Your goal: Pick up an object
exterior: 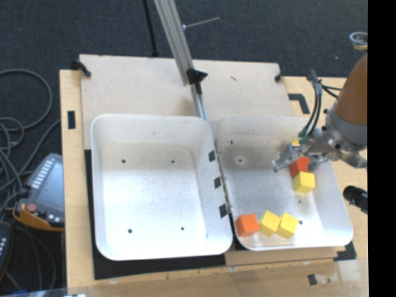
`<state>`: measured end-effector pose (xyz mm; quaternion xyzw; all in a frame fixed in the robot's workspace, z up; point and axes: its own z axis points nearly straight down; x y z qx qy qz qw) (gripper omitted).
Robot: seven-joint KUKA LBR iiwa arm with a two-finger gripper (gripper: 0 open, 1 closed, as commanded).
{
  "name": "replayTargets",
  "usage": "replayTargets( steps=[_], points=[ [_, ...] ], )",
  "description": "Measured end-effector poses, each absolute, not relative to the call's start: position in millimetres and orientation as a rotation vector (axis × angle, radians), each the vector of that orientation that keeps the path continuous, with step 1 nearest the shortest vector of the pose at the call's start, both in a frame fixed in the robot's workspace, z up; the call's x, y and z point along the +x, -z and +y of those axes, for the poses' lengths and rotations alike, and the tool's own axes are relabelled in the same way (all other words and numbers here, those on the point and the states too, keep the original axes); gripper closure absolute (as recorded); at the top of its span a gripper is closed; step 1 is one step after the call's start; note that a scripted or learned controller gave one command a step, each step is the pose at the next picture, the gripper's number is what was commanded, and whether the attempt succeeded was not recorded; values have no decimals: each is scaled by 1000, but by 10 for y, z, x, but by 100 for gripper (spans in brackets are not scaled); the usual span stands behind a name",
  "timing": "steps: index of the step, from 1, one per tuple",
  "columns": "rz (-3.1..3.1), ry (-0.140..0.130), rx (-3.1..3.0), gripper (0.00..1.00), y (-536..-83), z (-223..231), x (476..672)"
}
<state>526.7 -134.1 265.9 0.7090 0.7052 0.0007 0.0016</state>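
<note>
The counter [142, 85] carries two shallow white bins side by side. The left bin [105, 135] shows only dark specks on its floor. In the right bin [247, 141], the arm [354, 104] reaches in from three o'clock, and its tool [296, 161] hangs over the bin's upper right part. A red block [301, 165] sits right at the tool, with a yellow block [304, 182] touching it at six o'clock. Near the bin's six o'clock rim lie an orange block [247, 224] and two yellow blocks [279, 224] in a row.
</note>
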Motion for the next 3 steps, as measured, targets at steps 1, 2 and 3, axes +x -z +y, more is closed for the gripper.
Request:
replayTargets(
  steps=[1,2,3],
  points=[
    [2223,-7,2210,0,-3246,-987,5564],
    [2217,7,2225,0,-2496,-1538,5879],
    [2218,10,2229,0,-1684,-2078,5797]
  ],
)
